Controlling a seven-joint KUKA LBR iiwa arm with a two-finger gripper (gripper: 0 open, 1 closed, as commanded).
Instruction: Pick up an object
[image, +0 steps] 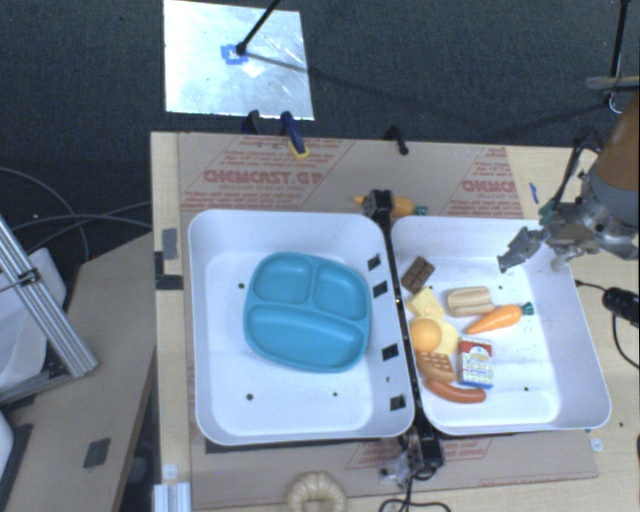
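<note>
The right bin (560, 400) holds several toy foods: a brown chocolate piece (416, 272), a yellow cheese wedge (426, 302), a bread roll (469, 299), a carrot (495, 319), an orange ball (426, 334), a waffle (435, 362), a small carton (476, 363) and a sausage (455, 391). My gripper (535, 250) hovers over the bin's upper right part, above and right of the bread roll and the carrot. Its fingers stand apart with nothing between them.
The left bin (215, 300) carries a blue divided plate (307, 310). A black divider with clips (395, 320) runs between the bins. An orange toy (400, 207) lies behind the bins, and a ring-shaped toy (318, 493) lies in front. A metal frame (40, 310) stands left.
</note>
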